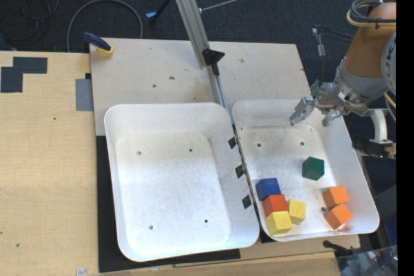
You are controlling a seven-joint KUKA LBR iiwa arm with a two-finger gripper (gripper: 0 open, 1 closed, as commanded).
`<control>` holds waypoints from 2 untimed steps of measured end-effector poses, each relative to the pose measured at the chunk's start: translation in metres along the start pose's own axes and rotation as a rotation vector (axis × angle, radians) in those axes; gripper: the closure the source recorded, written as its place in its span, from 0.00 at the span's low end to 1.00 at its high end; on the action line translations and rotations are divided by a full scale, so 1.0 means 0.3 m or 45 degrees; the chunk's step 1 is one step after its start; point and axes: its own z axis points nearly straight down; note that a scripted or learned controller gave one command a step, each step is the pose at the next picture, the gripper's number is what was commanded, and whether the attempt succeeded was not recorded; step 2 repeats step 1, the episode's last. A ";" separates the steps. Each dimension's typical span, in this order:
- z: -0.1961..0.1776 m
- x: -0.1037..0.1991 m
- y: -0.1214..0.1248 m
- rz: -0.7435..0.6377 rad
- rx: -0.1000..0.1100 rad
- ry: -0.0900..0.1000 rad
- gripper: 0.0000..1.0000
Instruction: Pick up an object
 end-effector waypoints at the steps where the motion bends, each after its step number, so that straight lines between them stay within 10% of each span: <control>1: 0.231 -0.062 0.056 -0.003 0.016 0.007 0.00; 2: 0.231 -0.062 0.056 -0.003 0.016 0.007 0.00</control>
